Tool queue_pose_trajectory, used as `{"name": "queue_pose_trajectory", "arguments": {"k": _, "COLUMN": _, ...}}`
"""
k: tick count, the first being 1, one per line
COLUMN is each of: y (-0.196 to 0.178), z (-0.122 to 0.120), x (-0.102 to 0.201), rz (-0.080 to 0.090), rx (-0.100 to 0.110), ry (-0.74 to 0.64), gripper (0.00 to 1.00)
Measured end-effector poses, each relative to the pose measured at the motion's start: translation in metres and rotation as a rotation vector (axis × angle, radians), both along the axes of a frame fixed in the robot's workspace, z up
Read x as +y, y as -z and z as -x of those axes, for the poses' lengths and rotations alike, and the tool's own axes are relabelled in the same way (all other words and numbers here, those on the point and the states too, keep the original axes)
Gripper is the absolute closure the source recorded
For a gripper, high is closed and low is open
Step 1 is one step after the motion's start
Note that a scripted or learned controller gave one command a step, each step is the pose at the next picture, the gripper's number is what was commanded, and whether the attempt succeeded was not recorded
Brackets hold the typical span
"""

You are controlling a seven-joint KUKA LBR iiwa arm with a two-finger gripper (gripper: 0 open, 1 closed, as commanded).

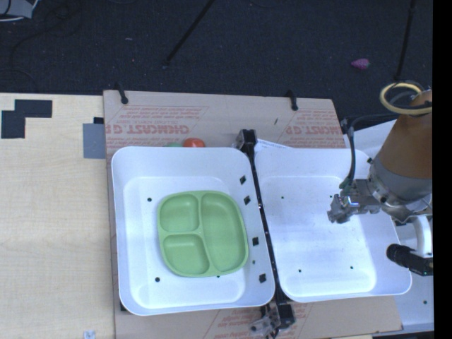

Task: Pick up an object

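Observation:
A light green divided plate [203,233] with three compartments lies flat in the left white bin [134,189]. My gripper [340,209] hangs over the right side of the right white bin [304,288], below the arm's orange band. It is far to the right of the plate. I see nothing between its fingertips, and the view is too coarse to tell how they stand.
A small red-orange object [193,143] sits just behind the left bin's back rim on the cardboard sheet [212,119]. A black divider rail [258,217] runs between the two bins. A pale wooden bench top [49,217] lies at the left.

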State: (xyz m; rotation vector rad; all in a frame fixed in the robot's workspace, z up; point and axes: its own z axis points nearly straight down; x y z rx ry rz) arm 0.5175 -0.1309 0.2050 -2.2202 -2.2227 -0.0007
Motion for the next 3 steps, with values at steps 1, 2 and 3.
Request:
{"name": "queue_pose_trajectory", "arguments": {"k": 1, "y": -0.059, "z": -0.001, "x": -0.010, "rz": 0.001, "rx": -0.003, "ry": 0.001, "gripper": 1.00}}
{"name": "queue_pose_trajectory", "arguments": {"k": 2, "y": -0.088, "z": -0.001, "x": -0.011, "rz": 0.000, "rx": 0.000, "ry": 0.000, "gripper": 1.00}}
{"name": "queue_pose_trajectory", "arguments": {"k": 3, "y": -0.066, "z": 0.002, "x": 0.036, "rz": -0.001, "rx": 0.005, "ry": -0.001, "gripper": 1.00}}
